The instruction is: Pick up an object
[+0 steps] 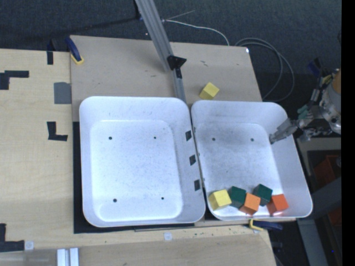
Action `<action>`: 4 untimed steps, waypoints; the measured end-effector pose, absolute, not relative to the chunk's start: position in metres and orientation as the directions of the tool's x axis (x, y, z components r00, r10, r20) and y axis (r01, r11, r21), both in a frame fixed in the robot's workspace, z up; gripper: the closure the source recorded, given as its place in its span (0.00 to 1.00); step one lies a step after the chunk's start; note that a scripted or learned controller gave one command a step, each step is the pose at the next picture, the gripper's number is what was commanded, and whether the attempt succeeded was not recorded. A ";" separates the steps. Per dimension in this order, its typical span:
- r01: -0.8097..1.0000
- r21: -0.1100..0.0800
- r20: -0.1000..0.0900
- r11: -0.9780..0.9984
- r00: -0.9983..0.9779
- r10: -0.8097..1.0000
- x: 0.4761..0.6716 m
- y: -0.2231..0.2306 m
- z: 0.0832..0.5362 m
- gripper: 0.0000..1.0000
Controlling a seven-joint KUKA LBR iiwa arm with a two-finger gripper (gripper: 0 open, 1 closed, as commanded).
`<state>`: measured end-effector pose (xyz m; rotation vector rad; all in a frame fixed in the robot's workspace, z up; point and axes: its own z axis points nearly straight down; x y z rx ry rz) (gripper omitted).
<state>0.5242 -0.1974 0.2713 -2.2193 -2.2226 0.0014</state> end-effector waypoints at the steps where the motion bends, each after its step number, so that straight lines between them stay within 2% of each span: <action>1: 1.000 -0.008 0.003 0.006 -0.006 1.000 0.560 -0.115 0.131 0.00; 2: 1.000 -0.005 0.000 0.002 -0.002 1.000 0.579 -0.106 0.090 0.00; 3: 1.000 -0.005 0.000 0.000 0.000 1.000 0.561 -0.097 0.091 0.00; 4: 1.000 -0.004 0.001 0.000 0.000 1.000 0.562 -0.097 0.101 1.00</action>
